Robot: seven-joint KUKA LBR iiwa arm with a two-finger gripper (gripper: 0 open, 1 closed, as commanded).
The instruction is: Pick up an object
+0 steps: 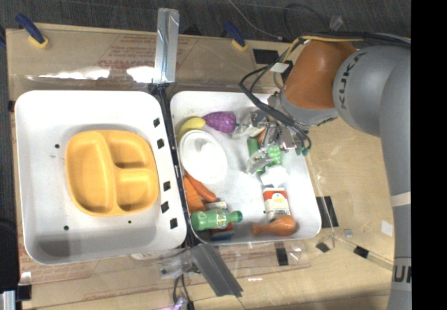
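The left bin (35,162) was plain white and carried a yellow divided tray (112,169). The right bin (237,193) was white too. At its 11 o'clock lay a purple bunch of grapes (221,121) beside a yellow fruit (191,124), and a white bowl (204,155) sat below them. At 7 o'clock lay an orange carrot (195,190) and a green bottle (216,218). A white bottle with a red label (276,197) lay at 5 o'clock. The arm (370,92) was grey with an orange band (311,78). The bench (349,162) was tan.
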